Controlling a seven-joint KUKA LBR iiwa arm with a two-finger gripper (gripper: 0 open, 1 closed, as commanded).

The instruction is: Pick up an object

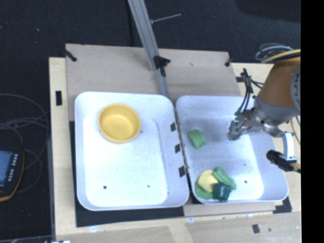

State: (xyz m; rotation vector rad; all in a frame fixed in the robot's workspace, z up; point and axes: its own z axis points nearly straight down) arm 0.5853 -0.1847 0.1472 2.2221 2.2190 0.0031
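**Gripper low over right bin, nothing in hand, risks ahead**

Left bin (pixel 86 151), shallow white plastic: one round yellow plastic bowl (pixel 120 123) at about 10 o'clock of the bin floor. Wide bare floor from centre to 5 o'clock. Easy room, but well apart from the arm.

Divider between bins: raised rims touch, small dark clips along the seam. A sweep across could catch there.

Right bin (pixel 212 110), shallow white plastic: small green crumpled soft-looking lump (pixel 197 138) at 9 o'clock, just beside the seam wall. Tight on its left side; a finger could strike the rim. At 6 o'clock, a pile (pixel 213 184) of yellow, light green and dark green pieces, touching one another and pressed to the front rim. Likely trouble: a grasp grabs two, or slips off a rounded face.

Two-finger gripper (pixel 235 130) at 2 o'clock of the bin centre, above bare floor. Whether its fingers are spread or closed, cannot tell. Nothing seen held.

Judgement: closing here takes only air. Open floor lies between gripper and lump.
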